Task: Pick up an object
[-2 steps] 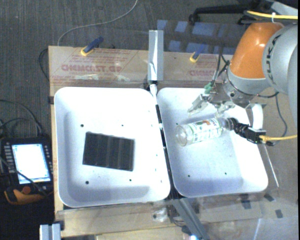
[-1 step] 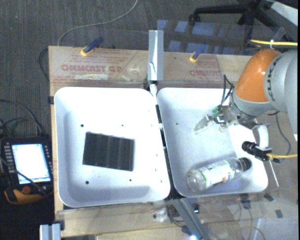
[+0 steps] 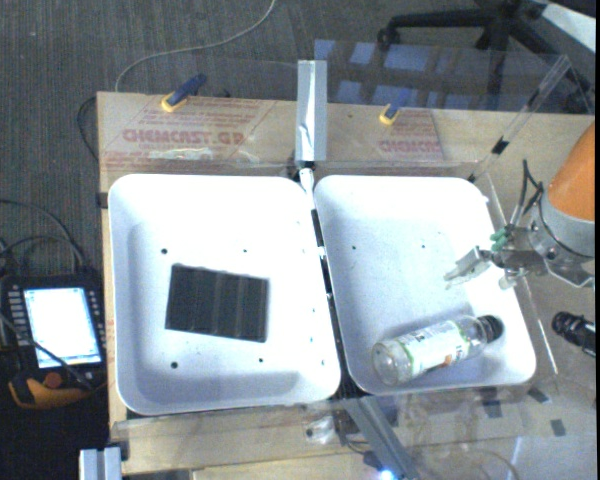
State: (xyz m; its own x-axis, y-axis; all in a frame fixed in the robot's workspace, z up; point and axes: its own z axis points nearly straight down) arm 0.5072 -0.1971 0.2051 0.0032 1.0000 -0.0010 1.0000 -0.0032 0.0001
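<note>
Clear plastic, with a dark cap and a pale label, the bottle (image 3: pixel 438 345) lies on its side near the lower edge of the right-hand bin (image 3: pixel 400 218). Its long axis runs roughly from eight o'clock to two o'clock, cap at the two o'clock end, base toward the bin's lower left.

From the bottle, the gripper (image 3: pixel 467 266) sits at about one o'clock, apart from it and not touching. One pale finger points out toward nine o'clock, over the bin floor near the right wall. How far the claw stands open I cannot tell, and nothing can be seen held in it. My reading is that the coming move turns on this offset: the claw would need to travel toward seven o'clock and come down across the bottle's short width, square to its long axis, since a round body lying flat is likely to roll if nudged from one side.

Beyond that, the left-hand bin (image 3: pixel 140 208) holds a flat dark rectangular pad (image 3: pixel 218 302) near its middle, well apart from the arm. At far nine o'clock, off the bench, a handheld control pendant (image 3: pixel 52 328) shows a lit screen.
</note>
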